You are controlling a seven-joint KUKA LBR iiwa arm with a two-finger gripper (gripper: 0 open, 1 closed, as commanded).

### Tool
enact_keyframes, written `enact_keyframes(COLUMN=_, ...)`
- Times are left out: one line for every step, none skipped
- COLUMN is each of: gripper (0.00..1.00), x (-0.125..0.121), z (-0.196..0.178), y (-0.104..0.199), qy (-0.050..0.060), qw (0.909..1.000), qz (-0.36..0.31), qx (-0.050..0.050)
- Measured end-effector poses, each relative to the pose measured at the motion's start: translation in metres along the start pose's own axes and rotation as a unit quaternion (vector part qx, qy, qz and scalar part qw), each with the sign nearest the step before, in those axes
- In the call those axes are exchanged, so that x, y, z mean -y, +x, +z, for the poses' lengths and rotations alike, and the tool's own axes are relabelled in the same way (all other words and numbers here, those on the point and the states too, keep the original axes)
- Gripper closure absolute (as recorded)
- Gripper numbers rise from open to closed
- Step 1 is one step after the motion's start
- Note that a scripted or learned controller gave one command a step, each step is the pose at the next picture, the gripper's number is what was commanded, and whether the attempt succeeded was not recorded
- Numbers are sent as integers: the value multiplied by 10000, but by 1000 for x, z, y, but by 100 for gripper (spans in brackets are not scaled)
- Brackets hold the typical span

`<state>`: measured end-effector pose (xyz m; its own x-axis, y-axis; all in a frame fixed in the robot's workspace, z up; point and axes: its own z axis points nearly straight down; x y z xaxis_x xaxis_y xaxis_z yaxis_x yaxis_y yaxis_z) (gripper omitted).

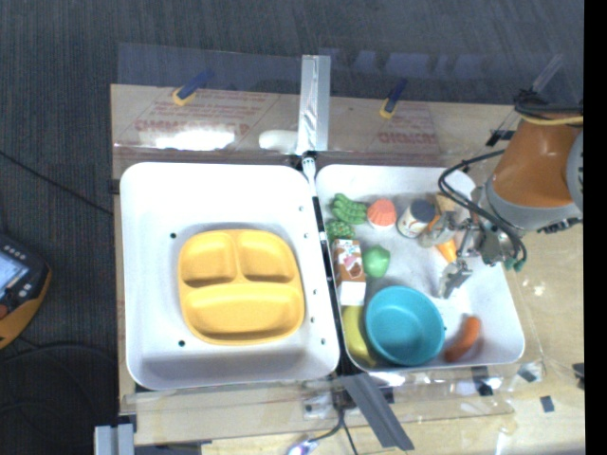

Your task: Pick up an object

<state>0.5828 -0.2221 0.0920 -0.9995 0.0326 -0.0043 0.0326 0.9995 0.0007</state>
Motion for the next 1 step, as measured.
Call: enact_keyframes(gripper=100, x=0, z=-11, y=-2, qy=14, qw=10000, qz=1, qx=38)
